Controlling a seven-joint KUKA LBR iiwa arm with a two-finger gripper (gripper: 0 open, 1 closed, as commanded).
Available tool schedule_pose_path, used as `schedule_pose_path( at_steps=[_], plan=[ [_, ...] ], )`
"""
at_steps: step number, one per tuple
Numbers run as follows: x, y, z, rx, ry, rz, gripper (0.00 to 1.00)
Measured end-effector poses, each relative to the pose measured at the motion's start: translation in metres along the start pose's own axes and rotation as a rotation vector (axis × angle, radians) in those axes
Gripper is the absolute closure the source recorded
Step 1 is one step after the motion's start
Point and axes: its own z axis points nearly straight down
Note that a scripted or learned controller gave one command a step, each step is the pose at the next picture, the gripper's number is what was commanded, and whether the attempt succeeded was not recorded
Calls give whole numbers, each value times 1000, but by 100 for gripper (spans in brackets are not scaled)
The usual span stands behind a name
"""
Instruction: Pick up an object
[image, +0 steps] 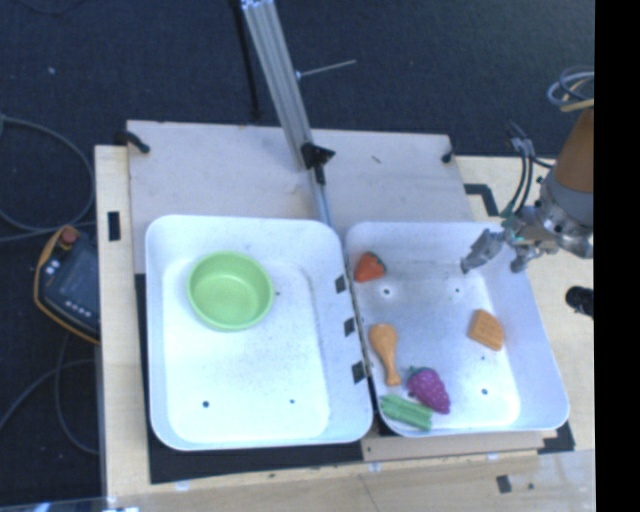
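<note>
Round green bowl (231, 290), smooth white bin (170, 400).

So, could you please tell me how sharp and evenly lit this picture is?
Camera view: soft throughout, small toys like the purple grapes lack fine detail; the white bins look bright and slightly washed out under even light; the floor stays dark; the gripper looks blurry.

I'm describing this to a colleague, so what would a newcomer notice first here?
The lime green bowl sits alone in the left bin. The right bin holds a cluster of toy foods, including purple grapes near its front edge. The gripper hovers over that bin's far right corner.
</note>
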Motion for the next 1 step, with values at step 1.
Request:
schedule_pose_path(
  at_steps=[1],
  plan=[
    [0,0,0,0,-1,-1,0]
  ],
)
